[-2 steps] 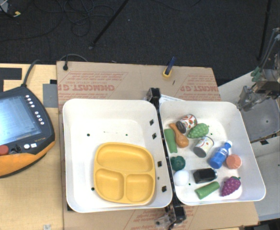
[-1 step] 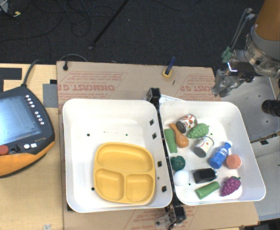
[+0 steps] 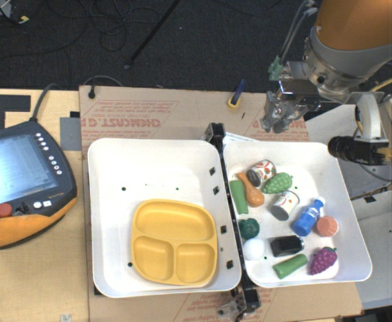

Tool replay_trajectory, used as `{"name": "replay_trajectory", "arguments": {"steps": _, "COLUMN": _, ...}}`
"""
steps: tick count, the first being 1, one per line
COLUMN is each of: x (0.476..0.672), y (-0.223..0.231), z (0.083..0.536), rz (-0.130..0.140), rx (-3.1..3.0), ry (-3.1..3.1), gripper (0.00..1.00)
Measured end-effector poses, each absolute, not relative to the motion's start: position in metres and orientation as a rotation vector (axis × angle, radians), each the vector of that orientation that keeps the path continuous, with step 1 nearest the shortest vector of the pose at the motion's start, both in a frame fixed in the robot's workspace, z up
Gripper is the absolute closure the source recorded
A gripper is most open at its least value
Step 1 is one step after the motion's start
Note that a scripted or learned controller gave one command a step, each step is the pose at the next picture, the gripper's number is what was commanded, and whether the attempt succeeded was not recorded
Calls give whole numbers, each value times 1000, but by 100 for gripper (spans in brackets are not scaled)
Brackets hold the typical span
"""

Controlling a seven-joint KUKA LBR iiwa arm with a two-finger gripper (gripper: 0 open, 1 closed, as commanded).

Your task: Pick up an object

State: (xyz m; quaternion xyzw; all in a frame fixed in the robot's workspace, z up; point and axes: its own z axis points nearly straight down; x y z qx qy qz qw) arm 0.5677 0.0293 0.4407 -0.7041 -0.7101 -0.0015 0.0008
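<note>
From above, the pincer point(image 3: 281, 118) hangs over the bench point(image 3: 149, 116) just beyond the far rim of the right bin point(image 3: 357, 247), above the brown cardboard, with nothing between its fingers; whether they are apart or together cannot be told from this angle.

The left bin point(image 3: 115, 173) holds a yellow divided tray point(image 3: 174, 241) lying flat toward its near side.

The right bin carries all the loose objects. Along its left wall lies a green cylinder point(image 3: 237, 196), with an orange-brown gourd shape point(image 3: 251, 192) touching it. Near them sit a small patterned can point(image 3: 262, 173) and a green bumpy fruit point(image 3: 278, 182). A white cup with a dark mouth point(image 3: 285, 204) lies tipped beside a blue bottle point(image 3: 308, 217), and an orange ball point(image 3: 327, 226) sits just right of the bottle. Nearer the front are a dark green ball point(image 3: 249, 228), a white ball point(image 3: 254, 249), a black block point(image 3: 287, 245), a green wedge point(image 3: 289, 266) and a purple bunch of grapes point(image 3: 323, 260).

A teach pendant point(image 3: 21, 180) rests at the bench's left.
</note>
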Motion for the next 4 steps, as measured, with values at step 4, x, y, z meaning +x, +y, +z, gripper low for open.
{"name": "replay_trajectory", "arguments": {"steps": 4, "x": 476, "y": 47, "z": 519, "rz": 4, "rx": -2216, "ry": -2222, "gripper": 100}}
